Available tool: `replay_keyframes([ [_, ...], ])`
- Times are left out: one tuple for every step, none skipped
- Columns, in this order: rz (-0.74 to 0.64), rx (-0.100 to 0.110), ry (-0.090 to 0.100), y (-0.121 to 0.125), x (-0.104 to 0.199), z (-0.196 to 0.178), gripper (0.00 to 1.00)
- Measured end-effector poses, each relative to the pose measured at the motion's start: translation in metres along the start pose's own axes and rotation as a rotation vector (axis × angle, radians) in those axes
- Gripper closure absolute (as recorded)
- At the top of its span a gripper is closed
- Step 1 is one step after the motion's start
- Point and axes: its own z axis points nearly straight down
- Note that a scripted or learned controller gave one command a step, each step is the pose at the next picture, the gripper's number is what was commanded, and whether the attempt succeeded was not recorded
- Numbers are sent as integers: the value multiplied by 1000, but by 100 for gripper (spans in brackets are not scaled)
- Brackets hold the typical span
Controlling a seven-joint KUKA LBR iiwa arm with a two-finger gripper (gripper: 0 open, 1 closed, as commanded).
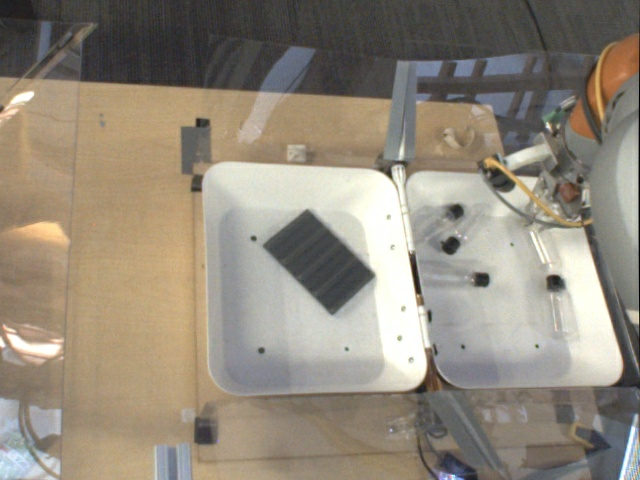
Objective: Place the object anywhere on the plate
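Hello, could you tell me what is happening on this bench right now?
A grey robot arm with an orange band is at the far right edge, above the right bin. That bin holds several small clear tubes with black caps. The dark ribbed plate lies alone in the left bin, so no object has been placed on it yet.

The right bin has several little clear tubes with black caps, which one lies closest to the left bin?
The capped tube at the right bin's upper left, lower of a close pair; its black cap sits leftmost, nearest the shared wall with the left bin.
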Motion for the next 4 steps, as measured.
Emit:
replay_keyframes([
  [-1,0,0,0,0,0,0],
  [-10,0,1,-2,2,-11,100],
  [-11,0,1,-3,2,-10,0],
  [-19,0,2,-4,4,-21,100],
])
